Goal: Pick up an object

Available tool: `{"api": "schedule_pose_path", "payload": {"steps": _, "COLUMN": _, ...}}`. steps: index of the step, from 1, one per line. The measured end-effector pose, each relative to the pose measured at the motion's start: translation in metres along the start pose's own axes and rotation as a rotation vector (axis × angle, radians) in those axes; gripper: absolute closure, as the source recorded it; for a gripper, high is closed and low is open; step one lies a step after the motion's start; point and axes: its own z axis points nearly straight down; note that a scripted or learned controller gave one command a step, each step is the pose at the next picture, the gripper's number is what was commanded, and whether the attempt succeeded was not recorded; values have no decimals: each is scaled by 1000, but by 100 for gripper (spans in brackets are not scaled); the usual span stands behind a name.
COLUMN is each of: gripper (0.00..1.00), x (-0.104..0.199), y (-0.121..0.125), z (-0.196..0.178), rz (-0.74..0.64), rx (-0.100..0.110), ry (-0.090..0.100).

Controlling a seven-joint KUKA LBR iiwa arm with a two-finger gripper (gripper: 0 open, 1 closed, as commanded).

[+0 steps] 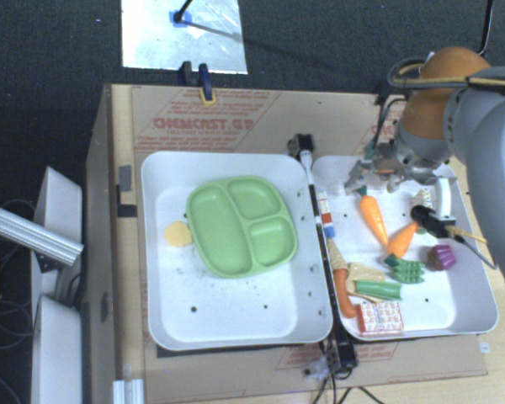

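The gripper [372,178] hangs low over the far end of the right bin [473,303]. From where I stand I cannot tell whether it is open or closed, and nothing shows in its grasp. Just beneath and in front of it lies an orange toy carrot [372,217], with its pale tip pointing up towards the gripper. The carrot looks like the nearest thing to take.

I would call this the approach step, with no pick made yet. The next move seems to call for a short drop onto the carrot, lined up across its narrow body, then a firm close and a straight lift. A second orange piece [401,240] lies close beside the carrot's thick end, so a careless descent could nudge both.

Further out, the same bin holds a purple toy [442,257], a spiky green piece [406,270], a green pod [379,289] and a red-and-white box [380,316]. Another carrot [343,295] lies along the near-left wall. A white pen-like stick [323,213] rests by the rim between the bins.

The left bin [175,314] carries a green divided plate [240,225], with a small yellow piece [178,234] just beside it.

Both bins sit on a brown board [236,116] printed with red lettering. Around the bench the floor is dark, with a shiny sheet [185,23] lying beyond the far edge.
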Motion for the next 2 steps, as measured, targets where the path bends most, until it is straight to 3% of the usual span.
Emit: {"api": "schedule_pose_path", "payload": {"steps": 2, "gripper": 0, "x": 31, "y": -1, "z": 11, "rz": 3, "rx": 3, "ry": 2}}
